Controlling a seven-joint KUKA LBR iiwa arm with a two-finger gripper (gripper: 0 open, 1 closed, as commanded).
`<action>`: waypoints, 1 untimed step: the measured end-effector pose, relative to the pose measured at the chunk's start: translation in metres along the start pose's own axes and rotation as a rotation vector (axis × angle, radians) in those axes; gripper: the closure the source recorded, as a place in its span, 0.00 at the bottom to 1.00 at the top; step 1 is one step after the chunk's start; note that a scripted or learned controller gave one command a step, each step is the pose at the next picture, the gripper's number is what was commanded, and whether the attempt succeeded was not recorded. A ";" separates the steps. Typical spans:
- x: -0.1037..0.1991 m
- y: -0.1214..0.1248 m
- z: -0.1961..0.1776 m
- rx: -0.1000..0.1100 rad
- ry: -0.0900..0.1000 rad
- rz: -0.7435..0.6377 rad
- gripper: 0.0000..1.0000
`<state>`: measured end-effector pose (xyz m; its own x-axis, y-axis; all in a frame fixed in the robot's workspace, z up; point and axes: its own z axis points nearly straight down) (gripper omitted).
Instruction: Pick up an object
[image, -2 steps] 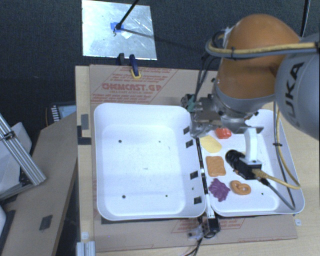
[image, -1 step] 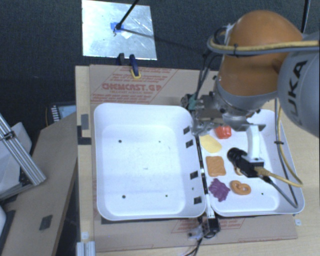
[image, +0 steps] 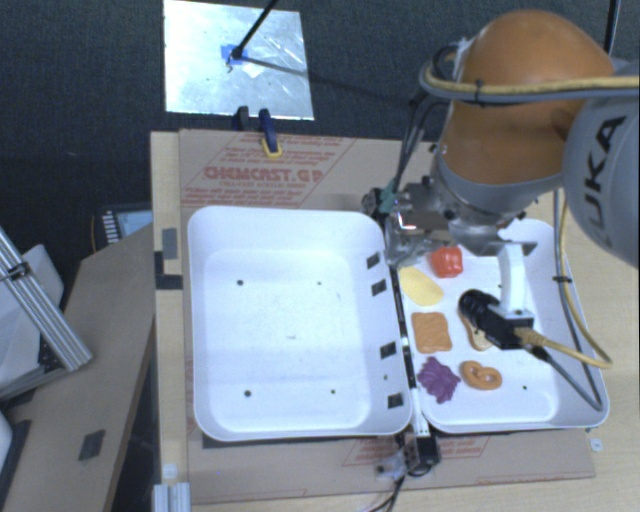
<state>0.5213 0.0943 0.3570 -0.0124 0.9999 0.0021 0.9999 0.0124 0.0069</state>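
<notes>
The gripper (image: 420, 232) sits low at the back-left corner of the right bin (image: 560, 395), just beside the divide between the two bins; it is mostly hidden under the grey wrist and the big orange band of the arm (image: 520, 90), so whether it is spread or pressed together cannot be told, and nothing can be seen in its grasp. Just to its right, near the bin's back, lies a small red piece (image: 447, 262). In front of that is a pale yellow piece (image: 421, 289), then an orange-brown flat square (image: 432, 331), and further forward a purple bunch (image: 437, 378) near the front-left of the bin. Beside the purple bunch rests a brown pretzel shape (image: 481, 376). A black and white fitting (image: 495, 315) hanging off the arm covers part of the bin's middle, with a yellow cable (image: 570, 350) trailing from it. The left bin (image: 290, 320) lies alongside, touching the right one at clips along the shared edge. Both bins rest on a cardboard sheet (image: 265, 165) on the desk (image: 110, 330)
</notes>
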 end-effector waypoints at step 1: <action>0.000 0.001 -0.011 -0.002 0.001 -0.005 1.00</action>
<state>0.5219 0.0944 0.3676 -0.0174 0.9998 0.0028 0.9998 0.0174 0.0086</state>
